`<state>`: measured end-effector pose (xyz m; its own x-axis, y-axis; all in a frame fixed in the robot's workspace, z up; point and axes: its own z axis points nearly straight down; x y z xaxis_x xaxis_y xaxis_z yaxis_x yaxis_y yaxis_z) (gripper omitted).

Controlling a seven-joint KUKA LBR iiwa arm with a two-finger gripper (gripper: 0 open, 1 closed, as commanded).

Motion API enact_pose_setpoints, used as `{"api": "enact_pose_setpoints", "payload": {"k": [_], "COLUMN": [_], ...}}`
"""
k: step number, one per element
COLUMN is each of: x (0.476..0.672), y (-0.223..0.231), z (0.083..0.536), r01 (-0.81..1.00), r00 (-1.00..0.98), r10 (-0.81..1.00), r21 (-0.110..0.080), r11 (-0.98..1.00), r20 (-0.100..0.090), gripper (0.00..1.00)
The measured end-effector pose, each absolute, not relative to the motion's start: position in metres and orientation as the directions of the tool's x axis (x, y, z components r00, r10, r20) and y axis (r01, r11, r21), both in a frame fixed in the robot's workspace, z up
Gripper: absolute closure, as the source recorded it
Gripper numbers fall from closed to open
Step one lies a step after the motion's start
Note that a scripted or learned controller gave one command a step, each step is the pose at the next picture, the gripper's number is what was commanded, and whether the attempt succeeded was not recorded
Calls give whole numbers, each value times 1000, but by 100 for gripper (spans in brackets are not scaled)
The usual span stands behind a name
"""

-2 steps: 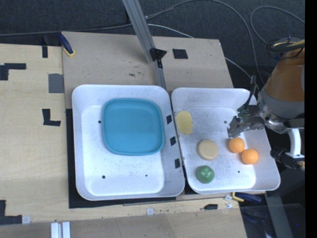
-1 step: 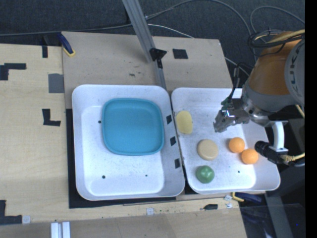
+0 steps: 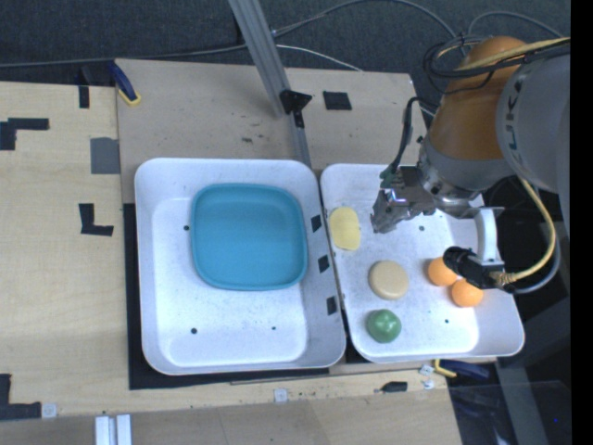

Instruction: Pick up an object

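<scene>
My gripper (image 3: 389, 213) hangs over the upper middle of the right bin (image 3: 500, 341), just right of a pale yellow oblong piece (image 3: 346, 229) that lies by the bin's left wall. A beige round piece (image 3: 388, 280) sits below the gripper. Near the bin's front lies a green ball-like item (image 3: 382, 324). Two orange round items (image 3: 443, 272) (image 3: 466, 293) rest at the right. Nothing shows between the fingers.
The left bin (image 3: 167, 341) holds a blue square plate (image 3: 248, 235). A grey metal post (image 3: 269, 58) slants up behind the bins. Black tape marks dot the wooden bench at left.
</scene>
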<state>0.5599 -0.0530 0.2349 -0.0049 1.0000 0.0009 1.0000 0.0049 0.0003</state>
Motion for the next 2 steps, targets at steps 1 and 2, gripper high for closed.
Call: {"api": "enact_pose_setpoints", "payload": {"k": [1,2], "x": [573,603], "y": [5,48], "z": [236,233], "r01": [1000,1000], "r00": [-5,-4], "r10": [1000,1000], "r21": [0,-1], "r11": [5,4], "r20": [1,1], "gripper": [100,100]}}
